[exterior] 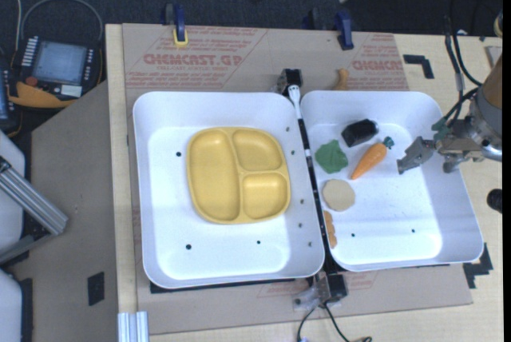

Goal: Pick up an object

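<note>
1. A yellow divided plate (238,174) lies in the left bin (160,252).
2. The right bin (447,244) holds a carrot (370,160), green piece (330,157), black block (359,131) and tan disc (338,194).
3. The tool (435,153) hangs over this bin's right edge.

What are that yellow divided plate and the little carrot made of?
The yellow divided plate looks like moulded plastic: uniform colour, soft sheen, rounded compartment walls. The carrot seems a toy, probably plastic or rubber, with flat, even orange; too small to be sure.

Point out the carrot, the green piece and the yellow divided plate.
carrot (368,162): camera view, middle of its orange body.
green piece (330,156): camera view, centre of its top.
yellow divided plate (209,172): camera view, floor of the large compartment.
</note>
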Available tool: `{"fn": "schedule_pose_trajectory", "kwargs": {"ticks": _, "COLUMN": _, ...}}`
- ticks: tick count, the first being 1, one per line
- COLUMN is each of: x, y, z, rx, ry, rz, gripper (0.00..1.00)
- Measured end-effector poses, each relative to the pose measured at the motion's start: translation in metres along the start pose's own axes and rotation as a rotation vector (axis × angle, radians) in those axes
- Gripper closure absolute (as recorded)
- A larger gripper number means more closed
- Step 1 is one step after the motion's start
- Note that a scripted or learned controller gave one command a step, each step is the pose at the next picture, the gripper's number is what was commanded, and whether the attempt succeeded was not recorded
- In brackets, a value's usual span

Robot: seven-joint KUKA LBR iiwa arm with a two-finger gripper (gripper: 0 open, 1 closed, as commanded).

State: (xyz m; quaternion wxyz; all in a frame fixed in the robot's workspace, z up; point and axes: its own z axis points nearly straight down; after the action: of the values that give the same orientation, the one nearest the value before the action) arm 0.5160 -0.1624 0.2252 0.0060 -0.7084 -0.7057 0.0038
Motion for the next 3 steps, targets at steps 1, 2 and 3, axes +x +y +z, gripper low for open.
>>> {"fn": "schedule_pose_trajectory", "kwargs": {"ticks": 1, "x": 0.001, "y": 0.003, "z": -0.007, "rx": -0.013, "ry": -0.003, "rz": -0.004, "gripper": 0.0}}
{"fn": "schedule_pose_trajectory", "kwargs": {"ticks": 2, "x": 0.01, "y": 0.008, "z": 0.048, "rx": -0.007, "ry": 0.0, "rz": -0.004, "gripper": 0.0}}
{"fn": "schedule_pose_trajectory", "kwargs": {"ticks": 3, "x": 0.018, "y": 0.008, "z": 0.095, "rx": -0.007, "ry": 0.0, "rz": -0.004, "gripper": 0.0}}
